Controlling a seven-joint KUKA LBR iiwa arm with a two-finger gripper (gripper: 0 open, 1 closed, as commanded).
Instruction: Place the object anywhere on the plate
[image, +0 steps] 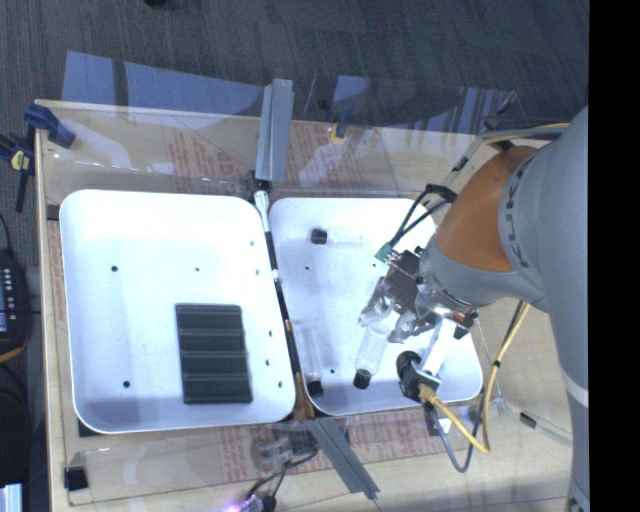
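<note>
Barely started, judging from how things lie. At the tip of the gripper (392, 312): pressed close against the upper end of a clear tube (368, 350), but too cluttered with glare and cabling to tell whether clamped on it or only hanging just over it. Tilted, that tube, with its black cap (362, 379) lowest and near the front wall of the right bin (340, 290); impossible to say whether lifted or resting on the floor. Lying elsewhere in the same bin, two more clear pieces: one near the back (338, 238), dark-capped at its left end, and one along the left wall (308, 355). Over in the left bin (130, 240), well apart from all this and across the divider (278, 290): the dark ribbed plate (212, 352), flat on the floor toward the front, with nothing on it. So, at best, a grasp in hand or about to be tried; left to do, probably, securing the tube, lifting it over the divider, carrying it leftward and setting it down anywhere on the ribbed surface. Outward from the tip: wrist block angled down and to the left, trailing a yellow cable (455, 420) toward the bench front; above that, the orange band (480, 220) and the thick grey arm (550, 230), reaching in from the right and bent steeply over the right bin's far corner.
</note>
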